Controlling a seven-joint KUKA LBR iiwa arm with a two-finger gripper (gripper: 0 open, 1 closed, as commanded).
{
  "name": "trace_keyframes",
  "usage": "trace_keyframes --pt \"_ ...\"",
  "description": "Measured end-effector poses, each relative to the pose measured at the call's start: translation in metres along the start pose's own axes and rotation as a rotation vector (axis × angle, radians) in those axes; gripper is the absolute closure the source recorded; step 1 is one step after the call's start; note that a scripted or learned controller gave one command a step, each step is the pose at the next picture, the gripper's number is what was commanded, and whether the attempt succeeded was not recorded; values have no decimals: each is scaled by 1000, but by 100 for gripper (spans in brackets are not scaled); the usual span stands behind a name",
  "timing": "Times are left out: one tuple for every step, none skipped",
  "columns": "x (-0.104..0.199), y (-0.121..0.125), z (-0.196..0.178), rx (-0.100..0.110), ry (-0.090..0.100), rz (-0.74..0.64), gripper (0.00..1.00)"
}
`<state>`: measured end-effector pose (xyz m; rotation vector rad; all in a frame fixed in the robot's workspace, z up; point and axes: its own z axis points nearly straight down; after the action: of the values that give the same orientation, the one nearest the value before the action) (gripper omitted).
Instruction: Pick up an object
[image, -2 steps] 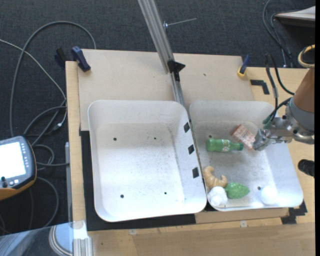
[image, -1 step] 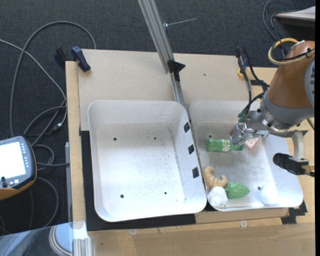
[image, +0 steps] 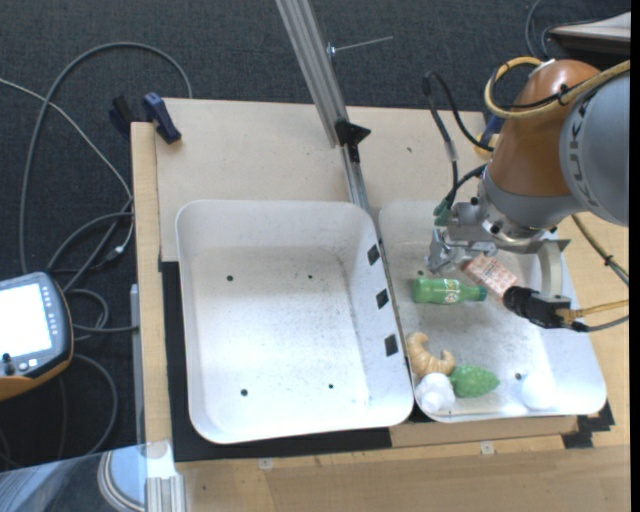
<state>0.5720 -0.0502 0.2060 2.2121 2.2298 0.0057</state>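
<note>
- i saw the green bottle (image: 448, 291) lying on its side in the right bin (image: 575, 385), just below the gripper (image: 452, 250).
- i couldn't tell how far the gripper stood open, or whether it had hold of anything.
- i judged the bottle light, stiff and slick, likely to roll; best taken across its middle.
- its label was too small for me to read.
- a pink packet (image: 490, 272) lay just beside it.

White bins (image: 270, 220), green bottle (image: 448, 291), tan pastry (image: 428, 352), orange-banded grey arm (image: 560, 120).
</note>
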Motion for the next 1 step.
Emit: trace_keyframes --pt "51 6 -1 1 0 1 100"
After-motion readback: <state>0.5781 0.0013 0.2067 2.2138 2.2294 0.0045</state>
